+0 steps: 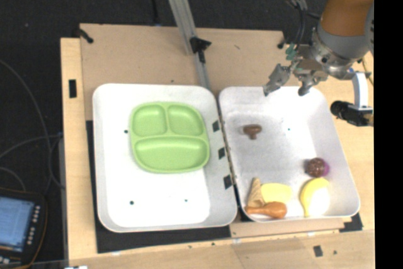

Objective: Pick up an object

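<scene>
Nearest the camera, along the front edge of the right bin (284, 148), lies a cluster of toy food. An orange drumstick (269, 210) sits at the front rim, touching a tan wedge (255, 189) that leans up from it and a pale yellow slab (277, 192) just behind. To their right a yellow-and-white lemon (315, 196) rests close to the bin's front right corner, and just behind it is a small dark purple ball (317, 167), near the right wall.

Farther back, alone in the left part of the same bin, is a small brown mushroom (252, 131), well apart from the front cluster.

The left bin (113, 198) holds a green plate (169, 138) with three compartments, lying flat in the bin's rear half; its front half is bare white.

At the far edge of the right bin the gripper (288, 84) hangs over the rear rim, its two fingers spread apart with nothing between them. It is well apart from every object, the mushroom being the closest. Above it the grey wrist rises into the arm (345, 16), with the orange band at the top right.

Beyond the bins a metal pole (179, 6) slants up from the bench (138, 53) toward the top of the view.
</scene>
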